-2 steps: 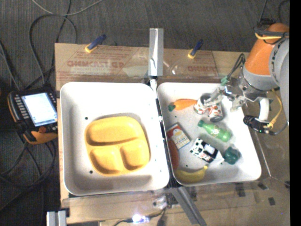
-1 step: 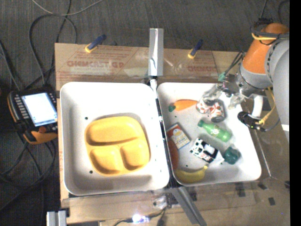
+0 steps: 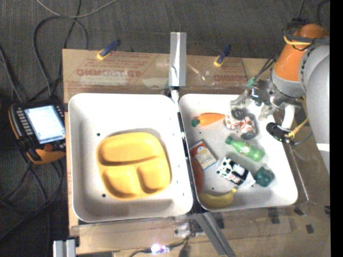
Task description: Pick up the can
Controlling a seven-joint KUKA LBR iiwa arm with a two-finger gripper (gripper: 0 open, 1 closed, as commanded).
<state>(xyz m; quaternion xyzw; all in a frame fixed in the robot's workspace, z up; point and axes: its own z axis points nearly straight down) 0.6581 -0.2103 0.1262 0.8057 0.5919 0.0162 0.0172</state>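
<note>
Seen from above, the gripper hung low over the can at the far end of the right bin, apparently lining up a grasp; its finger state could not be told.

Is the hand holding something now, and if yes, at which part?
It cannot be told. The hand is over the can in the right bin, but the contact is unclear.

Looking like a robotics lab: teach pendant lying far left of the gripper (cables trailing over carpet).
</note>
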